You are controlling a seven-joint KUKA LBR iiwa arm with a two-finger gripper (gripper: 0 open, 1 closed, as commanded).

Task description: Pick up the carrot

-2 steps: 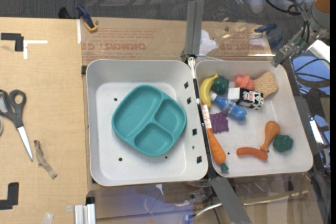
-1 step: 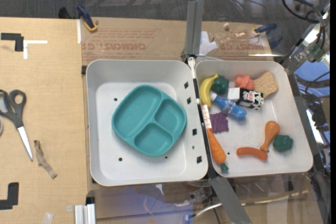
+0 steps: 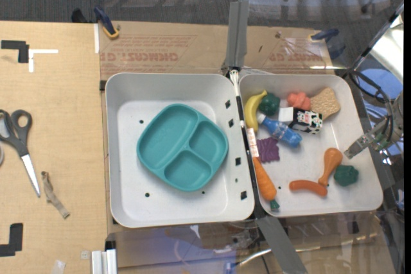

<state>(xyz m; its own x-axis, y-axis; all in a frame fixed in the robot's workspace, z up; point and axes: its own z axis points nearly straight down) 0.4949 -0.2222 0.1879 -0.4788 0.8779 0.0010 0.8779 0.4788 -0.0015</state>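
Observation:
The carrot (image 3: 263,180) is orange with a small green tip. It lies along the left wall of the right bin (image 3: 359,205), near that bin's front left corner, with the green end pointing toward the front. My gripper (image 3: 359,145) is at the right bin's right rim, well to the right of the carrot and apart from it. Nothing is visibly held in it.
The right bin also holds a banana (image 3: 252,110), a blue bottle (image 3: 281,132), a purple piece (image 3: 268,151), a cow-patterned block (image 3: 307,120), a cracker (image 3: 324,102), a drumstick (image 3: 330,163), a sausage (image 3: 308,187) and a green lump (image 3: 347,175). A teal divided plate (image 3: 183,146) lies in the left bin (image 3: 122,202).

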